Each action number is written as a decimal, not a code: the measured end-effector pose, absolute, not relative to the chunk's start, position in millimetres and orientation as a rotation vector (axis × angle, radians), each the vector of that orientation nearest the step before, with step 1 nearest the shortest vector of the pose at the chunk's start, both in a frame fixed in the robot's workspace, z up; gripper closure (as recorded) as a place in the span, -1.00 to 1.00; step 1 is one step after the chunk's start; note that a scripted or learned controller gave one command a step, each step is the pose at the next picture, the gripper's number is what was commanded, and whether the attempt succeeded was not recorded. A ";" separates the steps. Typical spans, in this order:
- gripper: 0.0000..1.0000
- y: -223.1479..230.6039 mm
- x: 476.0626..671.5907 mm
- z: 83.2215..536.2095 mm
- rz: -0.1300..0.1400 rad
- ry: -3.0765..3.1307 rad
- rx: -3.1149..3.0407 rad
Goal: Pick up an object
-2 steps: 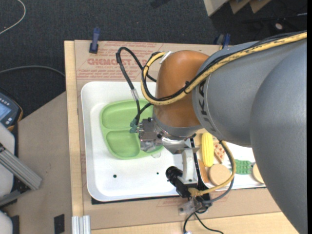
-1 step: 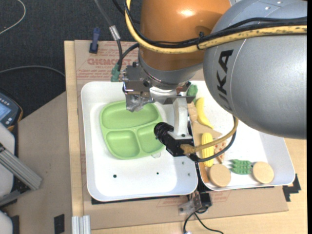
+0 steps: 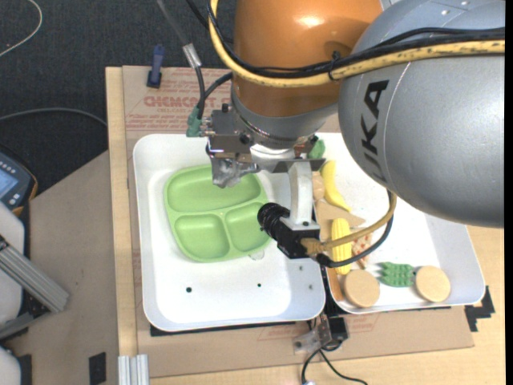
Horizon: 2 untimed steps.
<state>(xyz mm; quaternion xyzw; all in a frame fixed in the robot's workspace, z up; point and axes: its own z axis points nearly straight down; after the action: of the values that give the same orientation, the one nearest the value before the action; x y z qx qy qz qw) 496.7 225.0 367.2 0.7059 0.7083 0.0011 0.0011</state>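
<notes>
The big grey arm (image 3: 417,95) leans in over both white bins, its orange band (image 3: 296,30) hiding much of the bench. Its gripper (image 3: 232,171) hangs above the far edge of a green divided plate (image 3: 212,215), which lies flat in the left bin (image 3: 160,239) (whether the claw is open or closed, I cannot tell from here). In the right bin (image 3: 461,255), toy food lies crowded together: a yellow corn cob (image 3: 341,235), a banana (image 3: 329,183), two tan round pieces (image 3: 433,283) and a small green piece (image 3: 394,273) between them.
</notes>
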 end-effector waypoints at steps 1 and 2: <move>1.00 161.0 478.1 325.2 -0.012 2.216 2.232; 1.00 130.8 480.4 498.7 0.031 2.212 2.216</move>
<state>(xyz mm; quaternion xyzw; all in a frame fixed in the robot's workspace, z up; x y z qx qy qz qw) 480.4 130.8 498.7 0.7077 0.7064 0.0098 0.0052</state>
